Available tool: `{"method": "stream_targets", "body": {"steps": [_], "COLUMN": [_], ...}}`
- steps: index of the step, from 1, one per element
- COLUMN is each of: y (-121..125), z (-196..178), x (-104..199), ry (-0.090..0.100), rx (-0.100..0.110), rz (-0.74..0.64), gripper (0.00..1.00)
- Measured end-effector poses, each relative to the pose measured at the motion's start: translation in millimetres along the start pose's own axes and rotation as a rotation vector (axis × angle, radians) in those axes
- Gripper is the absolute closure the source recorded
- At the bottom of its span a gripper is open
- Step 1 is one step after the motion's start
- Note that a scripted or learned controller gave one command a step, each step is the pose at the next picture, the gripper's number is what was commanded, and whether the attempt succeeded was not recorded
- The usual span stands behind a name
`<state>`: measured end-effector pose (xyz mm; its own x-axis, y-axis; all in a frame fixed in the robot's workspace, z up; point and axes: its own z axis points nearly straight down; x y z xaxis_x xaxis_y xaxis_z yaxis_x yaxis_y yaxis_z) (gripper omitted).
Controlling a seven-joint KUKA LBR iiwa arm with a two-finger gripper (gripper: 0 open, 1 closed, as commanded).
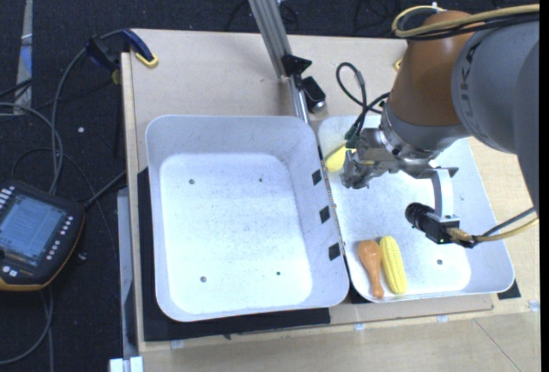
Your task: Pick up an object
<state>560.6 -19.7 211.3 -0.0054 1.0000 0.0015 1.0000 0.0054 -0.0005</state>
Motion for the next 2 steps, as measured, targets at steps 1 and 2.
{"method": "stream_targets", "body": {"steps": [1,2], "y": [4,18], "z": [-12,-22], "x": [61,119], "ry": [0.0,0.0], "rx": [-0.001,-0.001], "rz": [0.0,0.0], "gripper": [1.0,1.0]}}
